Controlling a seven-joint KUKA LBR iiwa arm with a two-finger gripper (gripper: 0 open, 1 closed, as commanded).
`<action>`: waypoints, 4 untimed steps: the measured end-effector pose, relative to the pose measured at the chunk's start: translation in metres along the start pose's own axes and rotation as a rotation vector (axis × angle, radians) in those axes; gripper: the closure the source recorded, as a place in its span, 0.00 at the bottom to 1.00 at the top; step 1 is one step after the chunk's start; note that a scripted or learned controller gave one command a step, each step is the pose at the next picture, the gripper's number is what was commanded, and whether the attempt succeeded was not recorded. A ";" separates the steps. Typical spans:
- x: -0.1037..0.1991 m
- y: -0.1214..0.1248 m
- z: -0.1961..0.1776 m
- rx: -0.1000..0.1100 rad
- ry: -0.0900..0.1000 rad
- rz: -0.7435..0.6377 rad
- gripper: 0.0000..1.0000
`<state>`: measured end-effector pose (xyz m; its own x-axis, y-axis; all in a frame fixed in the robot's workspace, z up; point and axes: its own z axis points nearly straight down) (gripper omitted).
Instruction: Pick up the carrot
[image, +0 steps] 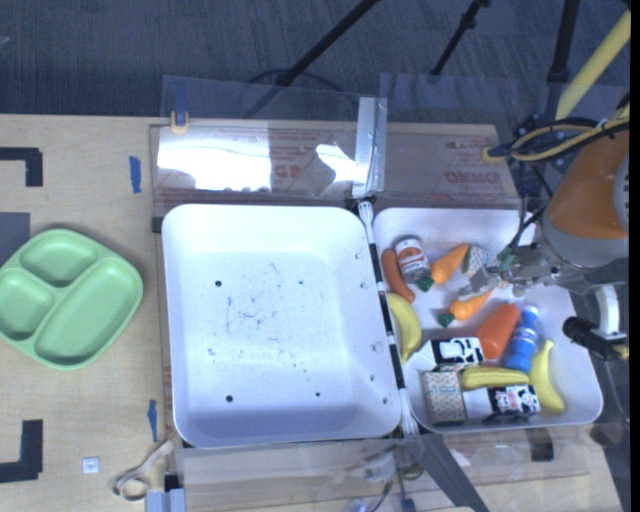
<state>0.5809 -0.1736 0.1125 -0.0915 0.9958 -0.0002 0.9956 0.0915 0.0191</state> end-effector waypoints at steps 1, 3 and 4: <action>0.053 0.008 0.016 -0.007 -0.012 -0.240 0.00; 0.009 -0.001 -0.041 0.016 -0.001 -0.069 0.00; 0.075 -0.013 0.025 0.012 -0.001 -0.166 0.00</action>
